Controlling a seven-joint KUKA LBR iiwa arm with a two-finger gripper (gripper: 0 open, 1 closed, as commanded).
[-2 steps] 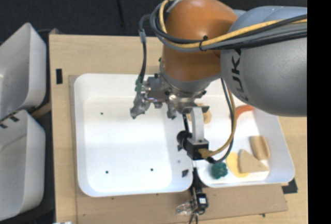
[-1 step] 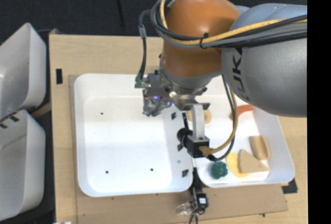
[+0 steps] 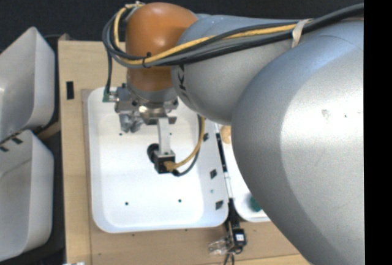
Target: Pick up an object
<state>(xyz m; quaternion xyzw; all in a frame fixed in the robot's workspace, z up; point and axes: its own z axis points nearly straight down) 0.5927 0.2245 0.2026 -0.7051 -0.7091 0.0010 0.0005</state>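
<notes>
Over at the far left of the frame two white rounded shells (image 3: 21,135) are standing one above the other, just off the edge of the pale wooden bench (image 3: 73,166). Next along, the left bin (image 3: 147,212) is lying in the middle of the frame, its white floor catching the light and showing two small dark specks (image 3: 127,202) near its lower end.

The gripper (image 3: 139,115) is hanging over the upper part of that bin, straight below the orange band (image 3: 153,31), and from where I am standing I cannot tell whether it is open or closed, or whether anything is in it.

A thin black strip (image 3: 222,166) is running down between the two bins. At its lower end, at the bottom of the frame, a small tangle of metal clips (image 3: 225,245) is sitting on the bench.

Further right, a narrow sliver of the right bin (image 3: 240,193) is peeking out beside the big grey arm (image 3: 294,135), which is sweeping in from the right and covering the rest of it. A small green object (image 3: 252,202) is lying in that sliver, at the lower end, right against the arm's edge and well apart from the gripper. A tan scrap (image 3: 225,133) is showing at the sliver's upper end.
</notes>
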